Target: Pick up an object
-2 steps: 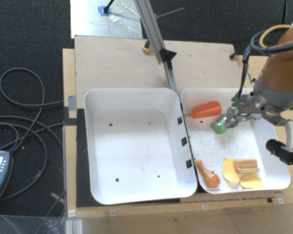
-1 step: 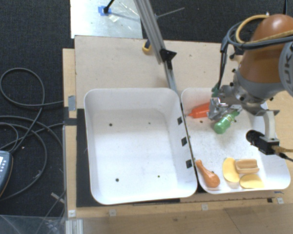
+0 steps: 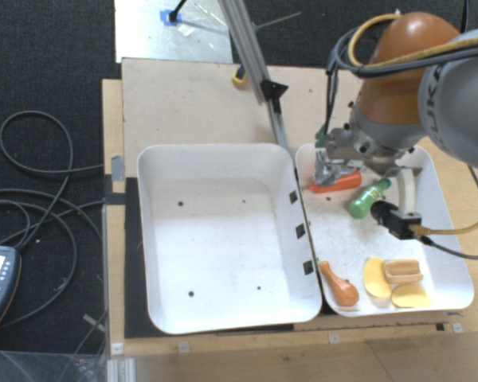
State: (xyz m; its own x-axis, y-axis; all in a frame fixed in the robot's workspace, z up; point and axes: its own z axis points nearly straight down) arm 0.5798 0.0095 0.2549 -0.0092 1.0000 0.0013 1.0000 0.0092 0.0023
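Note:
My gripper point(image 3: 329, 171) is down in the far left corner of the right bin point(image 3: 338, 241). It sits right over one end of a flat orange-red object point(image 3: 342, 182) lying on the bin floor. Whether it touches that object is not visible. A green bottle-like object point(image 3: 366, 200) lies just to the right of the orange-red one. The arm's wrist and orange band hide the far right part of this bin.
At the right bin's near end lie an orange drumstick-shaped toy point(image 3: 340, 287), a yellow slice point(image 3: 374, 278), a tan piece point(image 3: 402, 270) and another yellow piece point(image 3: 411, 296). The left bin point(image 3: 215, 229) stands alongside. A metal pole point(image 3: 251, 42) slants over the bench behind.

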